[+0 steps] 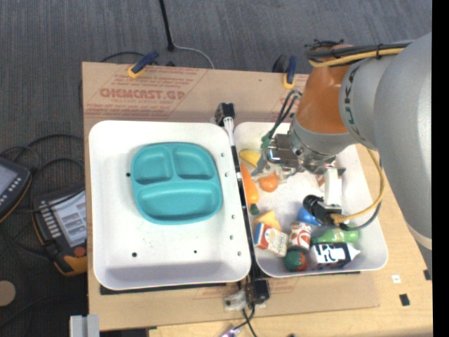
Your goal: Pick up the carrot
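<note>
White right bin (372,188) holds clutter; claw (272,161), opening impossible to tell, should descend squarely; carrot (248,187) lies just left-below.

The two shallow white plastic bins (105,188) look smooth with a soft sheen. The teal compartmented plastic tray (175,182) is smooth and matt. The brown printed cardboard sheet (140,93) covering the surface is dull and papery. The slim orange plastic carrot (248,187) shines faintly.
</note>
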`<state>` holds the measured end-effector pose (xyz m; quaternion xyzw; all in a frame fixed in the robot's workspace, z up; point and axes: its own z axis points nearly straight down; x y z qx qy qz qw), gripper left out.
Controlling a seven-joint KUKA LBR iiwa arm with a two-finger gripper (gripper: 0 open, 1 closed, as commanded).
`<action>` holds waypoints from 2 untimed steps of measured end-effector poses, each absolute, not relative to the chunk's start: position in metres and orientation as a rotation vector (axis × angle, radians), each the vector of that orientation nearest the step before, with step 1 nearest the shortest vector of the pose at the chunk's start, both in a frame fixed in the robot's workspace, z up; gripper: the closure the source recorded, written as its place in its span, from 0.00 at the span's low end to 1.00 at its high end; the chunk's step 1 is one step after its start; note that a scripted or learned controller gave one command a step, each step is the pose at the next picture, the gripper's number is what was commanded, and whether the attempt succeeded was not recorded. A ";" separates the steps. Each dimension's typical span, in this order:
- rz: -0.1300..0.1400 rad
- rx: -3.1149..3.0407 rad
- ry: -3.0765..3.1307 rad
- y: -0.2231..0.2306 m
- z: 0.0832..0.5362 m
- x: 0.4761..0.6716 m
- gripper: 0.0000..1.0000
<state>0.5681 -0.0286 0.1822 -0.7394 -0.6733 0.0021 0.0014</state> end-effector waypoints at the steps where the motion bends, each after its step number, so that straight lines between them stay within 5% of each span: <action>1: 0.009 -2.790 -1.443 -0.068 0.242 0.598 1.00; 2: 0.010 -2.790 -1.442 -0.068 0.242 0.598 0.00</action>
